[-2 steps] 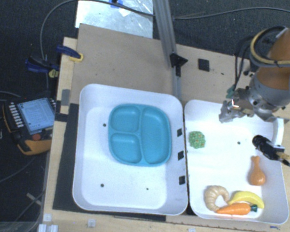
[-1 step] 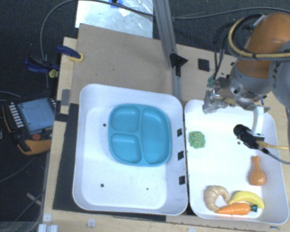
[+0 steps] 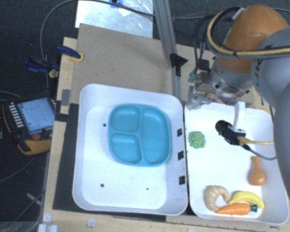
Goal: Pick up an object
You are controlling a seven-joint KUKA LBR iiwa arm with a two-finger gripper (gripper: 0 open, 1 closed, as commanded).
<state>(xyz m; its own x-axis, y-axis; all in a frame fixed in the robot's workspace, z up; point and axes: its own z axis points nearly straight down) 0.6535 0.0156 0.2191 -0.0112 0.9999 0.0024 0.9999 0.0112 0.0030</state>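
Observation:
My gripper (image 3: 197,99) hangs over the far left corner of the right bin (image 3: 219,161), with nothing seen in it. A small green knobbly object (image 3: 196,140) lies in that bin just below the gripper, apart from it. Near the bin's right side rests an orange pear-shaped piece (image 3: 257,171). At the front of the bin a tan curled piece (image 3: 215,196), a yellow banana (image 3: 249,198) and an orange carrot (image 3: 235,208) lie close together.
The left bin (image 3: 87,174) holds a blue divided plate (image 3: 139,134). A black fitting with a yellow cable (image 3: 230,132) hangs off the arm above the right bin. A grey pole (image 3: 166,29) slants across the back. Clamps and a device sit off the bench's left.

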